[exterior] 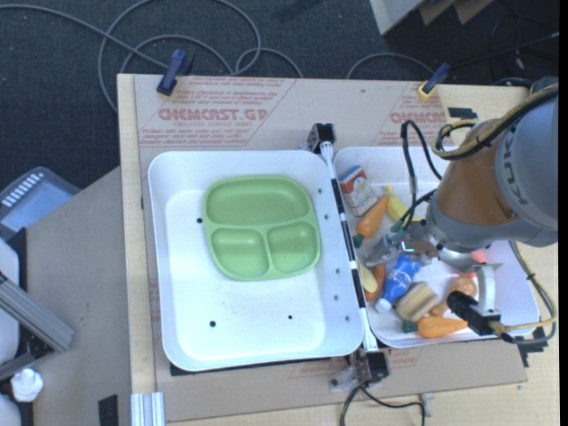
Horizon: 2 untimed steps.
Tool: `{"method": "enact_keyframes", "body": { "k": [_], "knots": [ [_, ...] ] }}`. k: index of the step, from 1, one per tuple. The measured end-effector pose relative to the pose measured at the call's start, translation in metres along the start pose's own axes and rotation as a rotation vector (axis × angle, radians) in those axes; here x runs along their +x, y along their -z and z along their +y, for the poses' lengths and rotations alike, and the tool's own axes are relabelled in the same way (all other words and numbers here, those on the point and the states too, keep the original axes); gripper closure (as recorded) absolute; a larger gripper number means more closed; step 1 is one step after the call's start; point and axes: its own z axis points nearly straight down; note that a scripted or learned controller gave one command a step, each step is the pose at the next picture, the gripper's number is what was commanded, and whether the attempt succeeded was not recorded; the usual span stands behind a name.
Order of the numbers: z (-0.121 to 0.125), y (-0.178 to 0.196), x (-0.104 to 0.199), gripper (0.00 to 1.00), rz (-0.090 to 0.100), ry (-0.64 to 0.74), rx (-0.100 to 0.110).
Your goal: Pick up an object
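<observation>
The hand [401, 248], grip state unclear, hovers at the right bin's [524, 304] nine o'clock over a light, rigid, slippery blue bottle [399, 280]; grasp mid-body.

green divided plate [262, 227] in the left bin [177, 327]; blue clamp [172, 71] beyond.

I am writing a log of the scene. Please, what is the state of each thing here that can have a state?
green divided plate: lying flat in the left bin, compartments bare
blue bottle: lying on its side in the right bin
orange carrot: lying flat near the front rim
gripper: low over the pile, grip hidden
</observation>
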Motion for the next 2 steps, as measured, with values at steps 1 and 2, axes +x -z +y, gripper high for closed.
{"method": "enact_keyframes", "body": {
  "k": [1, 2],
  "knots": [
    [0.001, 0.011, 0.000, 1.00, -0.001, -0.001, -0.004],
    [0.072, 0.101, 0.047, 1.00, 0.000, 0.001, -0.004]
  ]
}}
